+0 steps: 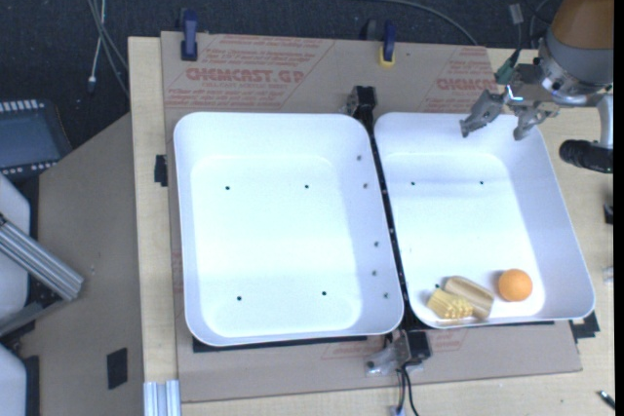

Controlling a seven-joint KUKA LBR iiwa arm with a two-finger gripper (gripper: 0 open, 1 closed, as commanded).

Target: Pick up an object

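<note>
The gripper point(500, 117) was held spread apart with nothing between its fingers, poised over the far rim of the right bin point(546, 200), presumably parked before a descent. Well toward the near rim from it, an orange ball point(515, 284), a tan roll point(470, 290) and a yellow corn piece point(448, 306) were clustered, with bare floor left between for approach.

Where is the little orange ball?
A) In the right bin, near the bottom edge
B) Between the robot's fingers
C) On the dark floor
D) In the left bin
A: the orange ball lies in the right bin near its lower rim, beside a yellow corn cob and a tan bread roll, far from the end effector at the bin's top edge.
</note>
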